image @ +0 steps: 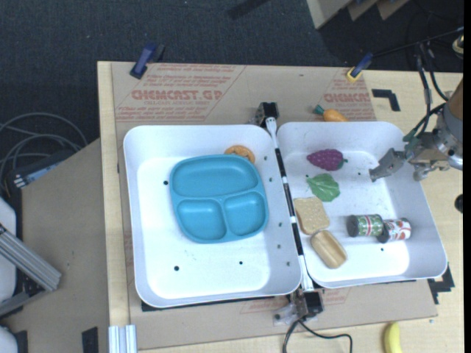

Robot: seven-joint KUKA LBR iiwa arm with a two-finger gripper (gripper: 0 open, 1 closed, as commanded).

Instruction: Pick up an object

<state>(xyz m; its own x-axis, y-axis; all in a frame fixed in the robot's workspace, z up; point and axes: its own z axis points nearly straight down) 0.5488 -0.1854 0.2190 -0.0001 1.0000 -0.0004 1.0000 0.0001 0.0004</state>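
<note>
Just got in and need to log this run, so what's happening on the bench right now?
The arm's gripper hangs over the right bin, near its upper right, with nothing between its fingers. Below and left of it lie purple grapes, a green leaf, a bread slice, a bread roll and a small bottle. The left bin holds a blue divided plate. No pick has happened yet.

The two-finger gripper (pixel 397 164) hangs over the right white bin (pixel 423 219), near purple plastic grapes (pixel 326 159); the blue divided plate (pixel 219 197) lies left.
</note>
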